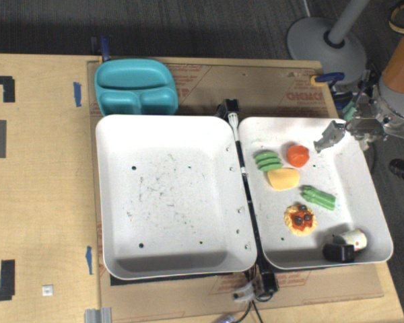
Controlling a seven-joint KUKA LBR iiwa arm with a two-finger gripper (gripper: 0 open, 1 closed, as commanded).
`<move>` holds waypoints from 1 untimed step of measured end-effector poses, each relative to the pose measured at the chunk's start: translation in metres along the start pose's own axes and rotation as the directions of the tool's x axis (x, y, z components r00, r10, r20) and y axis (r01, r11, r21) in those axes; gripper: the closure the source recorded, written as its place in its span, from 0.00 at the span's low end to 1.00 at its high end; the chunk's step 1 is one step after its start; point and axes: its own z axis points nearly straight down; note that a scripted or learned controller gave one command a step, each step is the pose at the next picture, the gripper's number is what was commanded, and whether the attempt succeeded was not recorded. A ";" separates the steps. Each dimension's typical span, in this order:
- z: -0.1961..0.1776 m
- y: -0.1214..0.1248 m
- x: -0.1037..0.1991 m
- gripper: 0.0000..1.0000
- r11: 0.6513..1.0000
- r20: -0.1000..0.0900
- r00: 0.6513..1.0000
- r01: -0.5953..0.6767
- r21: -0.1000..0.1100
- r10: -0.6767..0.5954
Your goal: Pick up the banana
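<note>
The banana (283,178) is a short yellow piece lying in the right bin (363,180), near the bin's middle. It touches a green ridged piece (268,160) on its upper left, and a red tomato (297,155) sits just above it. My gripper (322,145) hangs over the bin's upper right part, tilted down toward the left. Its tip is to the right of the tomato and above and to the right of the banana, apart from both. Nothing shows in it.
The right bin also holds a green pepper (319,197), a round pizza-like toy (300,219) and a black-and-white object (345,244) in the front right corner. The left bin (114,180) stands beside it. A teal tray (135,86) sits behind the left bin.
</note>
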 end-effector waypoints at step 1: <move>0.152 -0.016 0.046 0.00 0.998 0.000 0.998 -0.058 -0.003 0.058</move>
